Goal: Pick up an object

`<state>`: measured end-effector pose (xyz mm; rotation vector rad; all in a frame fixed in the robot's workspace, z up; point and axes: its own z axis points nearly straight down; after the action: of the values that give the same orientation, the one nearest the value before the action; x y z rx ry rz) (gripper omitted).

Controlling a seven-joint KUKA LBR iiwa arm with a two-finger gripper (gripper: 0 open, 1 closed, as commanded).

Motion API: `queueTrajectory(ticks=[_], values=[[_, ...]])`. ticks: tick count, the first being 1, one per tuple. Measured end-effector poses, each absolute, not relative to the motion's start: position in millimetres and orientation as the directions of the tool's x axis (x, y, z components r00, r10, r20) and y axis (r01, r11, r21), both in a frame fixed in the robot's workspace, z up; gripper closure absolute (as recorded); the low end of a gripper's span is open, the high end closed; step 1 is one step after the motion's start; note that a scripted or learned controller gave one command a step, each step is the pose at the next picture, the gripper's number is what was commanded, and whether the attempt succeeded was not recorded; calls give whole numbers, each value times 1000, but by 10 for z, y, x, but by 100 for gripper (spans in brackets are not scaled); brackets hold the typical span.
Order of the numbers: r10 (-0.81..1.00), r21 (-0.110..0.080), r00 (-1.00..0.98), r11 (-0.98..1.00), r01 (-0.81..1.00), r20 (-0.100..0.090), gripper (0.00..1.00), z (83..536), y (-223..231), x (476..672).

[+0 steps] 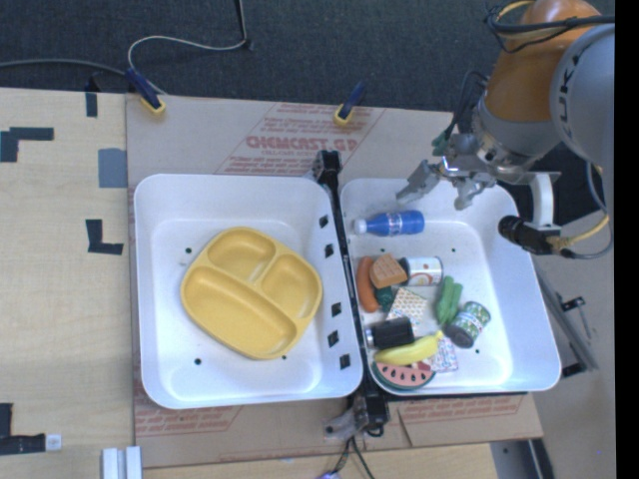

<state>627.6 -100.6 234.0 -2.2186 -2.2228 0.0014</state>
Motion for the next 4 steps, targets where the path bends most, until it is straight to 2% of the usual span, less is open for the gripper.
queueTrajectory(ticks=[1, 2, 3, 4], values=[[1000, 1, -1, 1, 1000, 0, 0, 853, -1095, 6409], [1000, 1, -2, 2, 1000, -1, 100, 954, -1095, 6410], [1000, 3, -2, 2, 1000, -1, 100, 2344, -693, 6691], [1000, 0, -2, 2, 1000, -1, 0, 2327, -698, 6683]])
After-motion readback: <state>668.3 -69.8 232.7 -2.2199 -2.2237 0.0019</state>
